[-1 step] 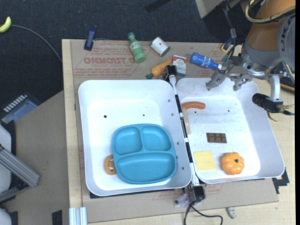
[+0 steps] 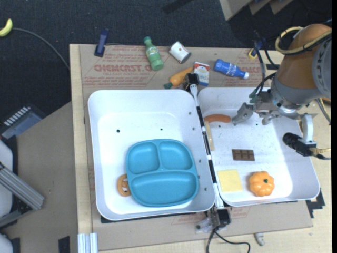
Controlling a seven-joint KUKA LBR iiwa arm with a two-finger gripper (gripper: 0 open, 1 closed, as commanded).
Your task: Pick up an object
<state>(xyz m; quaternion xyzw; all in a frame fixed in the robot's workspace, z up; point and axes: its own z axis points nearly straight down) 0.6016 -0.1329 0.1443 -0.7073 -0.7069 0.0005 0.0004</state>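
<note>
In the right bin (image 2: pixel 295 194) lie a brown sausage (image 2: pixel 217 118) at the far left, a dark chocolate bar (image 2: pixel 243 155) in the middle, a yellow cheese slice (image 2: pixel 230 181) and an orange pumpkin (image 2: pixel 261 183) near the front. My gripper (image 2: pixel 256 115) hangs over the bin's far part, just right of the sausage. It is open, its two fingers spread, with nothing between them. The grey arm with its orange band (image 2: pixel 305 57) reaches in from the upper right.
The left bin (image 2: pixel 105 120) holds a blue divided plate (image 2: pixel 160 171) and a small brown pretzel (image 2: pixel 124 185) at the plate's left edge. Behind the bins lie a green bottle (image 2: pixel 154 54), a white can (image 2: pixel 179 51), a blue bottle (image 2: pixel 230 69), a small carton (image 2: pixel 200 73) and a carrot (image 2: pixel 179 78).
</note>
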